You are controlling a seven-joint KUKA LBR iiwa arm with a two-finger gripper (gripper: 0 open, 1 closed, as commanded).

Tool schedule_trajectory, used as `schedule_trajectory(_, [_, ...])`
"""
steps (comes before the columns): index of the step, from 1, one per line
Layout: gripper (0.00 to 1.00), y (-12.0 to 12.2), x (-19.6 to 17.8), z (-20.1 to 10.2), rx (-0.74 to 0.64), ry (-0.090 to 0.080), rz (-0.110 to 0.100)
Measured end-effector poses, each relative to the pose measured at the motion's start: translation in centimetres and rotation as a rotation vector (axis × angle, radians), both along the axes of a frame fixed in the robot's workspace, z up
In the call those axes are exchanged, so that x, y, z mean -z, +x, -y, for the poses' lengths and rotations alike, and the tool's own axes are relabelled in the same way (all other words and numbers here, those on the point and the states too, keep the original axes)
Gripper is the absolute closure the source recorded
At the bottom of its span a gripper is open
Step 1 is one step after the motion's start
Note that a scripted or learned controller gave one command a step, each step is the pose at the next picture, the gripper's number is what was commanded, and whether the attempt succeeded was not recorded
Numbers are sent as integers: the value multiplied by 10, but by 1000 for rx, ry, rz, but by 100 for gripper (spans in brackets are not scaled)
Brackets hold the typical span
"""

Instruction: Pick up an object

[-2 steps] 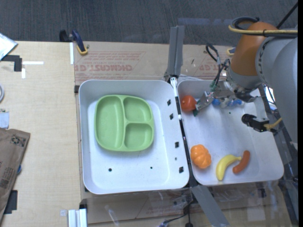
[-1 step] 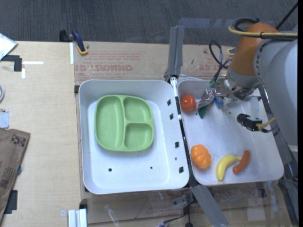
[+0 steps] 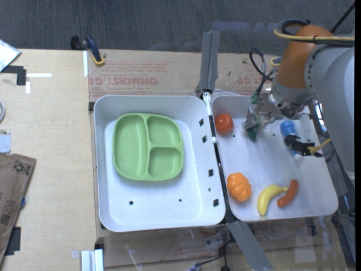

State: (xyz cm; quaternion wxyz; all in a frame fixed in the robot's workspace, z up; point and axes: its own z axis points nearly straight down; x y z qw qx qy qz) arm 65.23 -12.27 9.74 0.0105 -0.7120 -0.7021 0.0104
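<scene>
Under wrist, gripper [image 3: 251, 130] finger detail obscured, state indeterminate; red tomato [image 3: 224, 123] lies just beside, viewer's left, w/o contact.

Two white bins are seen side by side. A green divided plate [image 3: 148, 146] is held in the left bin [image 3: 107, 208]. In the right bin [image 3: 316, 205], a red tomato [image 3: 224, 122] lies at 10 o'clock, an orange pumpkin [image 3: 239, 186], banana [image 3: 269, 199] and sausage [image 3: 287, 193] toward 6 o'clock, and a blue object [image 3: 288, 128] at 2 o'clock. The gripper [image 3: 252, 130] is lowered between tomato and blue object.
</scene>
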Motion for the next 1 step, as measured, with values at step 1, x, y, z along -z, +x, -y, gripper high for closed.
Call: schedule_trajectory(1, [100,-2,-94,-87,-73,0,29])
